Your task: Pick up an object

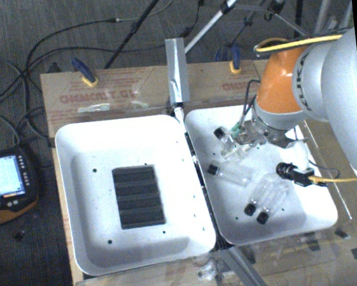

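Two shallow white bins sit side by side on the tabletop. The left bin (pixel 83 201) holds one black ribbed rectangular block (pixel 138 196). The right bin (pixel 321 216) holds about four clear plastic bottles with black caps (pixel 265 201). The pincer (pixel 240 137) hangs over that bin's upper part; I cannot tell its opening.

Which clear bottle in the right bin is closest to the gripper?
The clear bottle at the bin's far end, black cap at its far-left tip. It lies beside the gripper; the others lie nearer the camera.
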Tool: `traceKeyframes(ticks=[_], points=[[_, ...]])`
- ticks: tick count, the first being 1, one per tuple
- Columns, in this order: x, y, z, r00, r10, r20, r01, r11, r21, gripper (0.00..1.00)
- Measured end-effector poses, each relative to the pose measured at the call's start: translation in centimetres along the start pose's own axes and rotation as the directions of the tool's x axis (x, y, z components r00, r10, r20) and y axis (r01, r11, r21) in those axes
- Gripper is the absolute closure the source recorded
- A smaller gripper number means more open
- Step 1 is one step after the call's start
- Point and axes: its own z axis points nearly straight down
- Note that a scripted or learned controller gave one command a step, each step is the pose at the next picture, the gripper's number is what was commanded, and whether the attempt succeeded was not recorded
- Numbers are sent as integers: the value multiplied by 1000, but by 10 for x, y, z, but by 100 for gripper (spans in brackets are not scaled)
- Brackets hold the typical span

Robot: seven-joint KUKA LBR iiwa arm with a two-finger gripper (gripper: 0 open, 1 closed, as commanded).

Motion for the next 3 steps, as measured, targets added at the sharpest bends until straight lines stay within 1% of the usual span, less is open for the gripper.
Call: traceKeyframes(ticks=[1, 2, 3], points=[[35, 57, -79, 1000, 17, -5, -17, 999, 27, 100], [36, 66, -131, 1000, -5, -3, 6, 1000, 16, 100], [36, 66, -139, 1000, -6, -1, 6, 1000, 18, 100]])
